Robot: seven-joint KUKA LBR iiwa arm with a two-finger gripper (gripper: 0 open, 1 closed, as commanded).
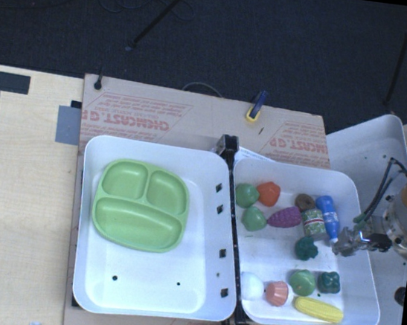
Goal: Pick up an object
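Note:
The right bin [368, 195] holds several small toy foods. Among them are a blue bottle [326, 217], a labelled can [313, 222], a purple piece [284, 217], a red-orange piece [267, 193] and a dark green piece [305, 248]. Nearer the front lie a yellow corn [318, 309], a pink cup [276, 293] and a white ball [252, 283]. My gripper [344, 245] hangs low at the bin's right side, just right of the blue bottle and the dark green piece. It is too small and dark to tell whether it grips anything.
A light green divided plate [140, 205] lies in the left bin [96, 286]. A black divider [228, 229] separates the two bins. The arm's wrist and cables [390, 222] come in over the right bin's right rim. A yellow-and-blue clamp [255, 107] sits at the back.

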